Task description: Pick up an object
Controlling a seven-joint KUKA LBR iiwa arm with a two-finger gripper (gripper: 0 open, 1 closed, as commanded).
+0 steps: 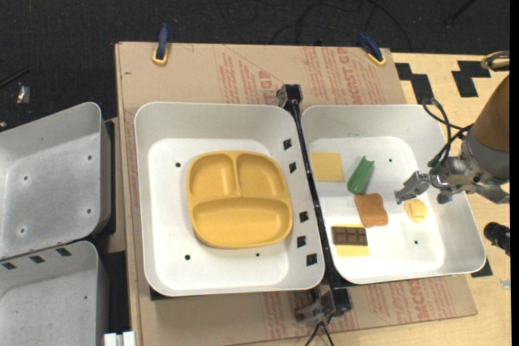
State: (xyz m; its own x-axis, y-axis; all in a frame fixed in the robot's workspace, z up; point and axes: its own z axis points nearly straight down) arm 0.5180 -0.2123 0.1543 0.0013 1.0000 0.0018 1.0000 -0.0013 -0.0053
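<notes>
Two white bins are sitting side by side on the tabletop. A yellow plate [240, 199] is lying in the left bin [154, 174]. Right of it, a brown toy bread [372, 210] is lying flat in the right bin [454, 255]. It is probably light and stiff; pinching its long sides looks best. The pincer [415, 189] is hovering open just right of the bread, gripping nothing.
</notes>
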